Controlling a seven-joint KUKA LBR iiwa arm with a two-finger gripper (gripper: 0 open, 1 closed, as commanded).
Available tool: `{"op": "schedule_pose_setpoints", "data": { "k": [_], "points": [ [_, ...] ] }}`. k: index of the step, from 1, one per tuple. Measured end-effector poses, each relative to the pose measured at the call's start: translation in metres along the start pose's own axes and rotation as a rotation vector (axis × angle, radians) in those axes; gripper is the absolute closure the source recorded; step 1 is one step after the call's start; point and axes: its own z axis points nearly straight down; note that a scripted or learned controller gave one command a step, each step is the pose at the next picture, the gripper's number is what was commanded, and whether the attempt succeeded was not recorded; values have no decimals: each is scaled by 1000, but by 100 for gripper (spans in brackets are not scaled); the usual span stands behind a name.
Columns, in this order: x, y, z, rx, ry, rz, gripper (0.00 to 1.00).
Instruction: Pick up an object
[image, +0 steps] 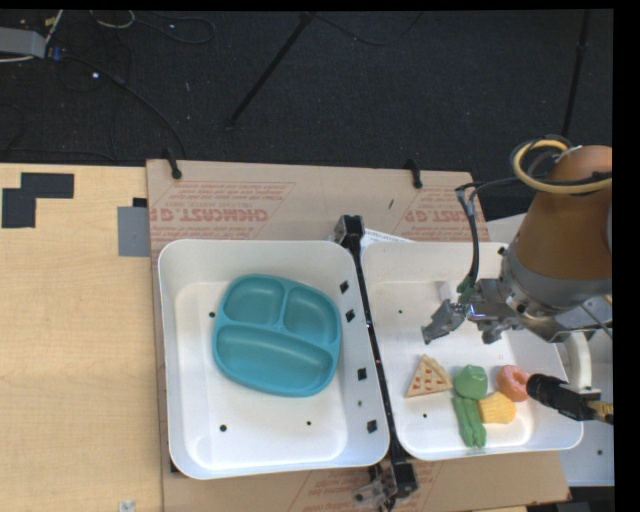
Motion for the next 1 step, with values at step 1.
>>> {"op": "schedule_pose_setpoints", "data": {
  "k": [1],
  "points": [
    [1,-7,63,6,1,1,0]
  ]
}}
